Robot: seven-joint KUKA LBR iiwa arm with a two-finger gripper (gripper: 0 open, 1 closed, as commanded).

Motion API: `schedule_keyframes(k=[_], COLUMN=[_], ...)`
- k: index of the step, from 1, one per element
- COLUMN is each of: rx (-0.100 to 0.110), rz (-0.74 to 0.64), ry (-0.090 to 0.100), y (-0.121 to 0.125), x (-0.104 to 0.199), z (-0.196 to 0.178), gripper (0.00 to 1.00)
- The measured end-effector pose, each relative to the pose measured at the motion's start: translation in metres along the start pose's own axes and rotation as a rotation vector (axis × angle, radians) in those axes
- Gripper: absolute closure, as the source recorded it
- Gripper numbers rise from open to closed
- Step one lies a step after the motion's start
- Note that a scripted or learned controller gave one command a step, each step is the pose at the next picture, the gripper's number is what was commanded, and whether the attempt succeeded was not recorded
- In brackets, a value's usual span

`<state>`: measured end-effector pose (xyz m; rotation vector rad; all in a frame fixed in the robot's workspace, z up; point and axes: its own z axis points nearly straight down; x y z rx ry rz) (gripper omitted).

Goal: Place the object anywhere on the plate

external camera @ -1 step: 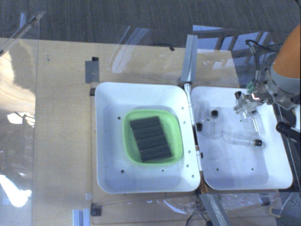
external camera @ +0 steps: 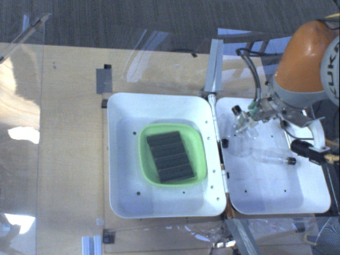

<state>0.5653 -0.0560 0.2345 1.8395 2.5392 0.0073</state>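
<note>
The dark ridged block [external camera: 170, 156] is seen lying flat inside the green plate [external camera: 145, 142], well left of the gripper [external camera: 247, 118], which is poised over the right bin [external camera: 276, 195], its grip state indiscernible, so the placement is judged done.

This is a robotics lab or test cell rather than a home or shop. A grey industrial arm with an orange band [external camera: 305, 52] and trailing cables reaches over a bare wooden bench [external camera: 58, 142]; below and to the left of its gripper [external camera: 249, 116] two shallow white bins [external camera: 119, 195] sit side by side. Clear plastic shielding panels [external camera: 32, 89] and metal brackets [external camera: 213, 68] stand farther left of the gripper, with grey carpet [external camera: 133, 9] beyond the bench.
</note>
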Motion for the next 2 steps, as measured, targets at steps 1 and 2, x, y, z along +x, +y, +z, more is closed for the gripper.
schedule_keyframes(k=[1,2], rx=[0.000,0.000], rz=[-0.328,-0.327], ry=[0.002,0.001], y=[0.0166,0.0165], x=[0.0781,0.0777], z=[0.0484,0.0482], gripper=[1.00,0.00])
